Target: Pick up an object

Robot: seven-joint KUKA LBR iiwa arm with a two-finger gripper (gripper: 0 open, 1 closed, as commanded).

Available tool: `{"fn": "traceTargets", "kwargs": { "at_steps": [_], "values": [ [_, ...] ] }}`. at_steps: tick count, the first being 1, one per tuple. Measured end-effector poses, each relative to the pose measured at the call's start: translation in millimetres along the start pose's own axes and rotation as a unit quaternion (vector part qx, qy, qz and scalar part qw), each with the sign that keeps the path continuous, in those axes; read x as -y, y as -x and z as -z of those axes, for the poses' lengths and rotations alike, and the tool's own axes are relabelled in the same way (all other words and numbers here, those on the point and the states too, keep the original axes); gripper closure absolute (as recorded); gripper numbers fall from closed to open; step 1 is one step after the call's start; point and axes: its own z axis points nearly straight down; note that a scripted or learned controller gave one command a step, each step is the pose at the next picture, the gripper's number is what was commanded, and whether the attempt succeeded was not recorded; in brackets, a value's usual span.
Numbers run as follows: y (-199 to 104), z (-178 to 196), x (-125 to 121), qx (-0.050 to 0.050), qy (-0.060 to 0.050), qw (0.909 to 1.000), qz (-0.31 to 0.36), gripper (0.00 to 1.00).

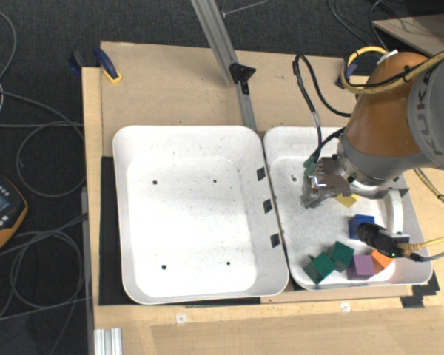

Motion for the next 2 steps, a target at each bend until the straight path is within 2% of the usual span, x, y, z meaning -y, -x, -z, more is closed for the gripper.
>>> {"fn": "traceTargets", "kwargs": {
  "at_steps": [1, 2],
  "values": [
    [-52, 7, 17, 0.000, 0.000, 1.0000, 0.000, 1.00],
    [-108, 11, 13, 0.000, 0.001, 1.0000, 0.000, 1.00]
  ]
}}
